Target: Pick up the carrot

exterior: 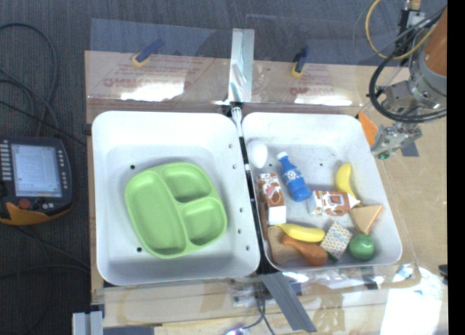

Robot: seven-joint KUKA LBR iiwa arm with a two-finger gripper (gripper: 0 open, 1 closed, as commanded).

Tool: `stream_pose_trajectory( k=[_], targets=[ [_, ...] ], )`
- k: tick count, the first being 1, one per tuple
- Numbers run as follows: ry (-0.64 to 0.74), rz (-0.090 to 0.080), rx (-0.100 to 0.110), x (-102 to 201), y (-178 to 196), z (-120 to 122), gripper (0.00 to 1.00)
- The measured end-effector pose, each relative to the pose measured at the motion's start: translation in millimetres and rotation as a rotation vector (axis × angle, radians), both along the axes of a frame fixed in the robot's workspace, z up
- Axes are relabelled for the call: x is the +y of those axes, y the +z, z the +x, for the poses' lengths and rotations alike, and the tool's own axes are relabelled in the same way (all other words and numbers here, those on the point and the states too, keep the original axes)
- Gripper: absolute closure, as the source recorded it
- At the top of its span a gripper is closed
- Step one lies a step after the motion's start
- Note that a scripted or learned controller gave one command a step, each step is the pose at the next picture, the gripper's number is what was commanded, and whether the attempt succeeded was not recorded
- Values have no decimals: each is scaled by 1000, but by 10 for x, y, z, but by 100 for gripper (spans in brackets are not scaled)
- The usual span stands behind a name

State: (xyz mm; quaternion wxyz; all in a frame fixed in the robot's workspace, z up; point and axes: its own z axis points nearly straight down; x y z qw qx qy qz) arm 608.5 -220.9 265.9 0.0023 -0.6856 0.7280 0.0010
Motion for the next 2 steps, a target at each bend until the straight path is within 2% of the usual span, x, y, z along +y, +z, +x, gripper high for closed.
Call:
stream_pose_trajectory(
  k=[1,2],
  targets=[
    [110,2,5,553,-557,-399,100],
    [107,4,2,563,-453,-383,100]
  ],
)
